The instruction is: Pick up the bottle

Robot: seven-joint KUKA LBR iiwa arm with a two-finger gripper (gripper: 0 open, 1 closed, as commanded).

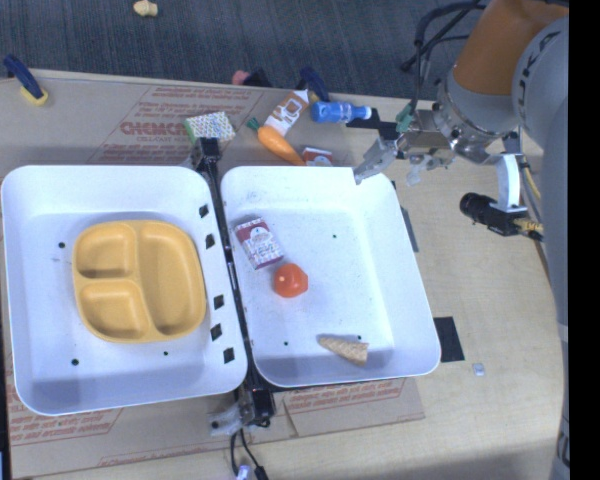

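camera view: the task has hardly begun, by my reading. the bottle (340, 112), a small blue one with a pale cap end, lies on its side on the cardboard sheet (140, 128) at about 12 o'clock of the right bin (405, 268), outside the rim and untouched. the gripper (392, 160) hangs at about 1 o'clock of that bin, just past its upper right corner and near the bottle but apart from it. its fingers look spread, with nothing between them. what is left is nearly everything: reaching over to the bottle, closing on it and lifting.

on materials and shapes: both bins are shallow, smooth white plastic with rounded corners. the left bin (30, 268) carries a yellow divided plate (140, 280), matte, with three wells. in the right bin sit a small red and white packet (259, 242) at about 9 o'clock, a glossy red rounded toy (290, 281) near the centre, and a tan wedge (343, 348) with a waffle-like surface at 6 o'clock. beside the bottle, toward 11 o'clock of the right bin, lie an orange carrot-shaped piece (278, 145) and a white and orange tube (286, 114). the bottle looks like hard smooth plastic, round in section, so i judge it may roll when nudged.
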